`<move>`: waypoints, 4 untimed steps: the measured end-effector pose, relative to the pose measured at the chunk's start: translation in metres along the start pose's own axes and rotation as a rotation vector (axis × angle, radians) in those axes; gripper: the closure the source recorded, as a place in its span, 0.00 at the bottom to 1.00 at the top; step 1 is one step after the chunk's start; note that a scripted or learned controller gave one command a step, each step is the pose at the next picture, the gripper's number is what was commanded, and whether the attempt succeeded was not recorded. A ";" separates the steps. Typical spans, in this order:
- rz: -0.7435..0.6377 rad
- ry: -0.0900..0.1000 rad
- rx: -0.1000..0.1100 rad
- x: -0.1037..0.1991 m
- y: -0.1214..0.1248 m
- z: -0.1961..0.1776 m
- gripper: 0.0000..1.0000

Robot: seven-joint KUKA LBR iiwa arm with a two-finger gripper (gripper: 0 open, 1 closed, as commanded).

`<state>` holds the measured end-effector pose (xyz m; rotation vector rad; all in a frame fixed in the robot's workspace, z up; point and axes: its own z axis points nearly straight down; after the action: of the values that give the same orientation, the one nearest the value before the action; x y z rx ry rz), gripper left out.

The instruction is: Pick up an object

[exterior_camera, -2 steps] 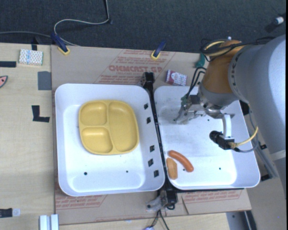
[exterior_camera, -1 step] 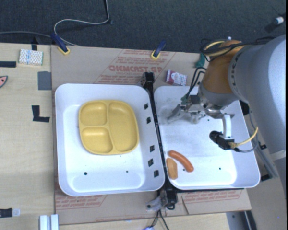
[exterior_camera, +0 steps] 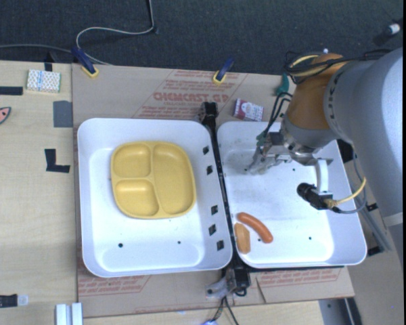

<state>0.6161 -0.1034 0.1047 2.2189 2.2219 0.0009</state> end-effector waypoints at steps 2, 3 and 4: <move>0.000 0.001 -0.001 0.005 0.053 0.020 0.00; 0.000 -0.002 0.001 0.007 0.052 0.020 0.00; 0.000 -0.003 0.001 0.007 0.053 0.009 1.00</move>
<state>0.6686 -0.0962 0.0954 2.2178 2.2209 -0.0027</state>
